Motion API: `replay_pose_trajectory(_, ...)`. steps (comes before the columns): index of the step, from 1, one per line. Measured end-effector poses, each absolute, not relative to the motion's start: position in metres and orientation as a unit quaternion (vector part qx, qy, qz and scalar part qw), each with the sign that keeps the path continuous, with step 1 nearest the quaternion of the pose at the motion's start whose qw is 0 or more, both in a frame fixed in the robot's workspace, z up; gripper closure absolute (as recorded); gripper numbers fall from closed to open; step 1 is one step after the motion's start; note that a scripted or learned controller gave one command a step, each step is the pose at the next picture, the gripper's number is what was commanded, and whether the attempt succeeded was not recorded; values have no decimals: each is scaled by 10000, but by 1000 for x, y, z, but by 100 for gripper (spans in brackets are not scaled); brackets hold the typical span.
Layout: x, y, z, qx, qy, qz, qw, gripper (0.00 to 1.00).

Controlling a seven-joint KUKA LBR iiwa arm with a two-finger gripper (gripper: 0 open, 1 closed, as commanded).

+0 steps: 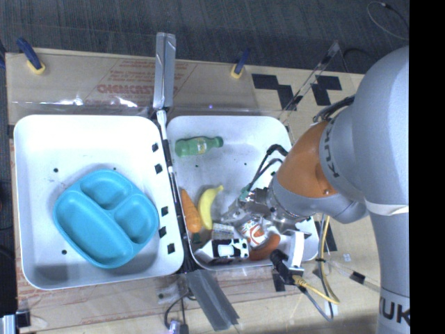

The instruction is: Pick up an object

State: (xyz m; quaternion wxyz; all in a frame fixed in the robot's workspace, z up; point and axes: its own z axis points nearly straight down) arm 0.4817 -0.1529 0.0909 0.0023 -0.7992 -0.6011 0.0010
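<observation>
The right bin (240,164) holds a green bottle (198,145) lying near its far wall. A yellow banana (208,204) and an orange carrot (191,212) lie side by side against its left wall. At the near edge sit a black-and-white object (229,249), a red-and-white object (256,234) and a brown object (270,245). My gripper (245,218) is low in the near half of this bin. It sits just right of the banana and right over the cluttered near-edge items. The wrist hides what lies under it.
A blue divided plate (104,216) lies in the left bin (42,152). A metal divider (164,68) runs between the bins at the back. The arm's grey and orange body (327,172) covers the right bin's right side.
</observation>
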Motion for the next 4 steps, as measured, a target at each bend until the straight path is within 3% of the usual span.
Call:
replay_pose_trajectory(1,482,-153,100,-7983,-6022,11,34,100)
replay_pose_trajectory(2,482,-153,100,-7983,-6022,12,32,0)
replay_pose_trajectory(3,537,-133,91,-8129,-5825,14,22,0)
replay_pose_trajectory(4,537,-131,99,-8106,-5856,25,46,100)
